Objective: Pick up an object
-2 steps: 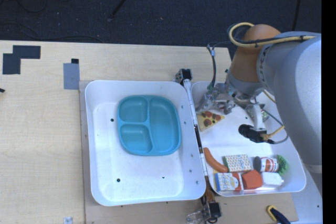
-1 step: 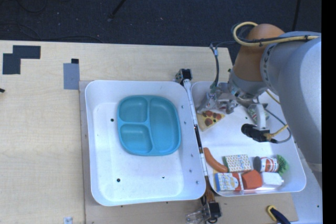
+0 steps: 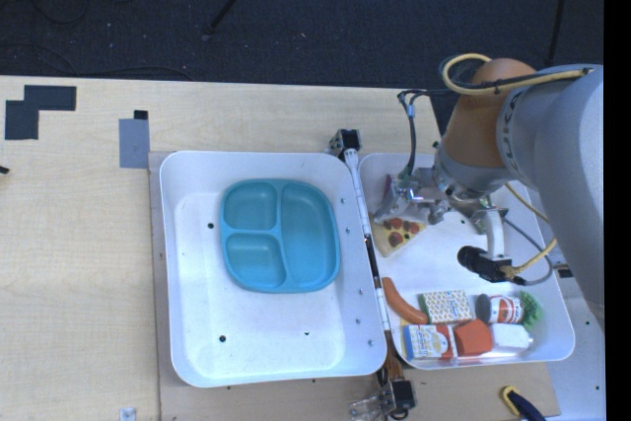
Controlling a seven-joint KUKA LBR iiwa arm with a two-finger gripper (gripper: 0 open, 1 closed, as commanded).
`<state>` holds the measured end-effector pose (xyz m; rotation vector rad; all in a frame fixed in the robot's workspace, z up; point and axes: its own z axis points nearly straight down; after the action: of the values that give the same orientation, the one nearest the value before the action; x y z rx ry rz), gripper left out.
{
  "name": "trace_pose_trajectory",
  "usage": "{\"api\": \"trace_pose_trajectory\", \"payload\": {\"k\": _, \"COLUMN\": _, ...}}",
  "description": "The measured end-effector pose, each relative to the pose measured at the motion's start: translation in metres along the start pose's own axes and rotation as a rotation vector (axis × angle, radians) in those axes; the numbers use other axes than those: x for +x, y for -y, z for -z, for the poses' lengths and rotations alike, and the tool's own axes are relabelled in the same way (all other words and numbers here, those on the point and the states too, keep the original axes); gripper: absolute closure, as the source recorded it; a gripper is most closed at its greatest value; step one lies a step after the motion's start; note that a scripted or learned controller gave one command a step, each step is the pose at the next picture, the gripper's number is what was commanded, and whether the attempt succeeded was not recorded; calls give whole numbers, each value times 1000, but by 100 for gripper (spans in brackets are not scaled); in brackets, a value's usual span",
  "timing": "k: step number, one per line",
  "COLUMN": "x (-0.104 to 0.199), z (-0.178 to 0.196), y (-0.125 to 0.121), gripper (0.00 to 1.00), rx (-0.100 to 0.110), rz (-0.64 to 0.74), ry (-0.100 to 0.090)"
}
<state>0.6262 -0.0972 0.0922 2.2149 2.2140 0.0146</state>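
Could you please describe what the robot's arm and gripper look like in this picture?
The arm is thick and rounded, light grey, with an orange band above the wrist. A yellowish cable loops over the band, and a thin dark cable runs down beside it. The gripper is a small, metallic grey assembly at the tip. A black fitting with yellow wiring sits below the wrist.

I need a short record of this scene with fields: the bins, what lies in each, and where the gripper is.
left bin: holds a blue divided plate
right bin: holds a pizza slice, a hot dog, a small box, a carton, a can and other small items
arm: reaches in from the right, over the right bin
gripper: above the pizza slice, at the far left part of the right bin
fingers: not clear enough to tell
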Motion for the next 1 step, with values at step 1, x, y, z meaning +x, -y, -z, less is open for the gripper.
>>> {"api": "trace_pose_trajectory", "payload": {"k": 1, "x": 11, "z": -1, "y": 87, "gripper": 0, "rx": 6, "rz": -4, "ry": 4}}
